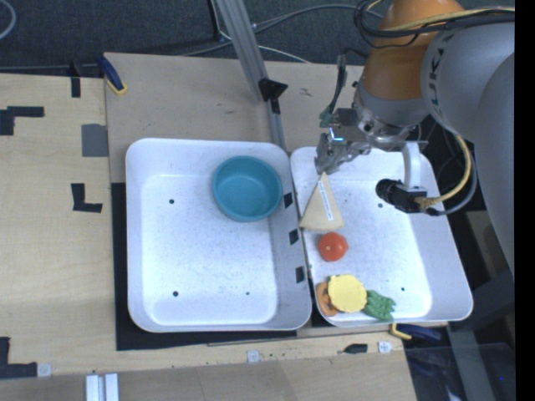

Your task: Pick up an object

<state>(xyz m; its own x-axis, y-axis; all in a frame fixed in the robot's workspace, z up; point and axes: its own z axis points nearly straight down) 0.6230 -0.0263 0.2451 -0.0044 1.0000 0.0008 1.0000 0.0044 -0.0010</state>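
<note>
Arm: grey KUKA arm w/ orange band [410, 32] reaches in from the right, wrist bent down over right white bin [439, 249], far-left corner.
Gripper: two-finger gripper [328, 159] points down-left, tips just above the wedge's top.
Fingers: can't tell how far apart; nothing seen between them.
Wedge: pale yellow cheese-like wedge [322, 209] at right bin's left edge.
Others: small red tomato [333, 246] below wedge; yellow-and-green toy corn [355, 296] at near-left corner.
Left bin: round blue bowl [247, 188] near far-right corner of left white bin [167, 291].
</note>
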